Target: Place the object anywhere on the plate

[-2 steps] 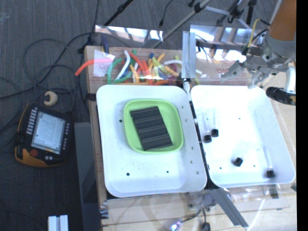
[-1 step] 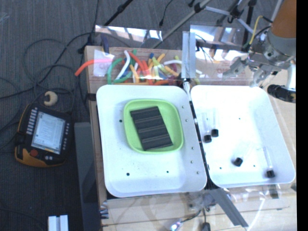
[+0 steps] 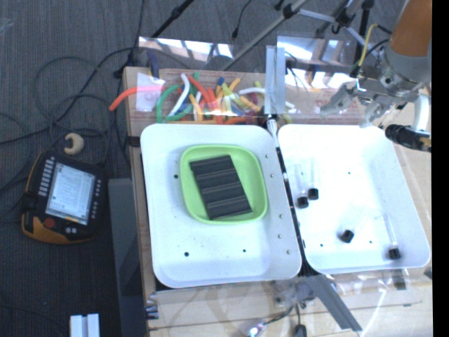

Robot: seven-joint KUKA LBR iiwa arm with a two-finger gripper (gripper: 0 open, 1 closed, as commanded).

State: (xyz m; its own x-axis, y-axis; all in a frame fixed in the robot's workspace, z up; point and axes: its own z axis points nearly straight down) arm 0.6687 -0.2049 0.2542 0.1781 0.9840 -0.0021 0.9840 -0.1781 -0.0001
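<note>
Two white bins side by side: the left bin carries the green plate, and the dark ribbed object lies flat across it, looking already delivered. Far right, the arm hangs over the right bin; the gripper is blurred, grip impossible to tell. Risk: another pass could knock the object off the plate's shallow rim.

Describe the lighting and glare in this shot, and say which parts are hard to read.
Camera view: the right bin is washed out by bright light, so its floor detail vanishes; the left bin is milder, leaving the green plate and dark ribbed object crisp; the end effector is blurred against glare.
</note>
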